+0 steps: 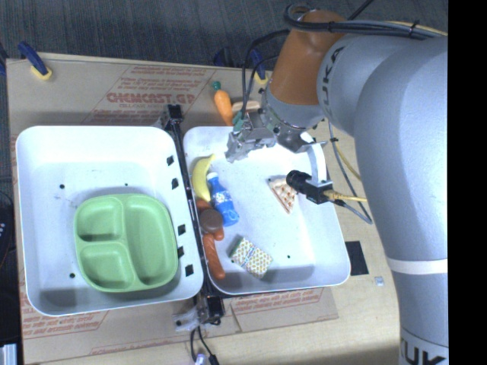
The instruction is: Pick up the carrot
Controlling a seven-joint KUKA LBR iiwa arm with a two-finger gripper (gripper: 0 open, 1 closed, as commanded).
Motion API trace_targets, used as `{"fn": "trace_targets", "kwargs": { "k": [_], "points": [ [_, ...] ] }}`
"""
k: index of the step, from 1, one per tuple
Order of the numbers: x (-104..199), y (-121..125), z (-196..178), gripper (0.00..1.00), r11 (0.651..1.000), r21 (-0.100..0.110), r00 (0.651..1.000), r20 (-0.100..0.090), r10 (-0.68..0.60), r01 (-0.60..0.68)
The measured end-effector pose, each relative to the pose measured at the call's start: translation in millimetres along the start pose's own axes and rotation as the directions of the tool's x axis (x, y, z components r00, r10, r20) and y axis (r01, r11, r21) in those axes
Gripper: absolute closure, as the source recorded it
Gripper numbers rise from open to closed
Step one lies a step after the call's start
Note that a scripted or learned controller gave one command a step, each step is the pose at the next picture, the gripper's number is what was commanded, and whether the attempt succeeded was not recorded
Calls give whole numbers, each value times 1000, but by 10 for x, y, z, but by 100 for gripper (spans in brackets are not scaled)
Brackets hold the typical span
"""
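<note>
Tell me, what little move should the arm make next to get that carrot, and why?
Probably a short shift toward the top left, then down. The carrot lies on the cardboard just outside the right bin's top-left corner, not among the toys inside. The gripper sits over the bin's upper edge, just below and right of the carrot, so it is not over it yet.

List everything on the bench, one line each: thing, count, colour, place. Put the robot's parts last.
carrot: 1, orange with green top, on the cardboard just beyond the right bin's far rim
left bin: 1, white, left half of bench
right bin: 1, white, beside the left bin
divided plate: 1, green, in left bin
banana: 1, yellow, right bin's left side
bottle: 1, blue, next to banana
sausage: 1, orange-red, right bin's near left corner
patterned packet: 1, multicoloured, near front of right bin
waffle wedge: 1, tan, mid right bin
gripper: 1, metal grey, over right bin's far edge
arm: 1, grey with orange band, from right
</note>
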State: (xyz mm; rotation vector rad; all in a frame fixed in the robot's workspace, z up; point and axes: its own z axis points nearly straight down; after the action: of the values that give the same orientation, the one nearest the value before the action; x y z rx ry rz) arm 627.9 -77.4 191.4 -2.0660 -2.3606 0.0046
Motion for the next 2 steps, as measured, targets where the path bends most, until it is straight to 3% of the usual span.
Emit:
{"fn": "trace_targets", "kwargs": {
  "k": [1,2],
  "points": [
    [963,119,-840,100,980,-4,980,3,-198,198],
    [2146,250,-532,100,886,0,886,2,-464,464]
  ]
}}
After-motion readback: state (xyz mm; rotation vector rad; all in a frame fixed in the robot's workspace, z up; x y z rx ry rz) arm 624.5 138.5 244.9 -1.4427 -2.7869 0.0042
